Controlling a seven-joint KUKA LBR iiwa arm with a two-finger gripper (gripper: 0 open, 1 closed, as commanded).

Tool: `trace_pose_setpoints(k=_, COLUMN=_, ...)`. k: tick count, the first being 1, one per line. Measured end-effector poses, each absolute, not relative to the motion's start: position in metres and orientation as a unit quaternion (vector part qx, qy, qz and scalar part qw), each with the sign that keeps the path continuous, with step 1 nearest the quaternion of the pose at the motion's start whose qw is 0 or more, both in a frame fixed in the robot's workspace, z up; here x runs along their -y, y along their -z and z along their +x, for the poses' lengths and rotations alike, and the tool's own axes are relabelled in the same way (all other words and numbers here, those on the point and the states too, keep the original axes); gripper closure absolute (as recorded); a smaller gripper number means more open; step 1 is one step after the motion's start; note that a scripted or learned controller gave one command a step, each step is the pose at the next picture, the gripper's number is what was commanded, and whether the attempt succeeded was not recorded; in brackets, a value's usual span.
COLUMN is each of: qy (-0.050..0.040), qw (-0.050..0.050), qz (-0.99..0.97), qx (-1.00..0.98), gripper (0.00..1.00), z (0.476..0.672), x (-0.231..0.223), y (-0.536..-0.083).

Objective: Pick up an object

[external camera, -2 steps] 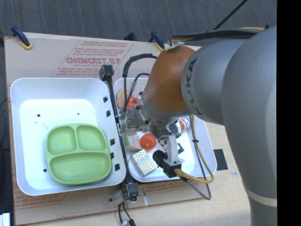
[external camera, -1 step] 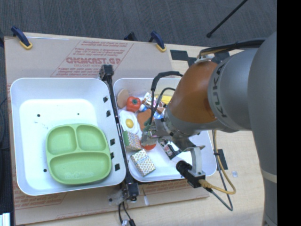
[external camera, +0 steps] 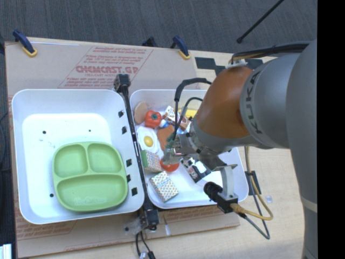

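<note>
The gripper (external camera: 171,156) is hanging low in the right bin (external camera: 237,183), directly over a red toy (external camera: 170,166) at its 6 o'clock (nearly touching it), with the egg (external camera: 148,142) at 10 o'clock.

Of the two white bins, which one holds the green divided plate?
The left bin holds the green plate. The right bin holds small toy items, and the arm reaches into it.

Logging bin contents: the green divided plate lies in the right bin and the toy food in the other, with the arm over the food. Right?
Not quite. The camera view shows the green divided plate in the left bin; the toy food is in the right one, under the arm.
</note>
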State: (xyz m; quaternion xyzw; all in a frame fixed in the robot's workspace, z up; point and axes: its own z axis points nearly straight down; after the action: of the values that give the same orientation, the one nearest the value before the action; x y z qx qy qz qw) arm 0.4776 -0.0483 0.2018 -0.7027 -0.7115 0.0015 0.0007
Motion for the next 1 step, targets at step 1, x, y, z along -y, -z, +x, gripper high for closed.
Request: trace_pose_setpoints(k=1, qy=-0.0015, qw=0.000, qz=-0.701, qx=0.713, gripper=1.00, z=0.4789, x=0.0481, y=-0.2122)
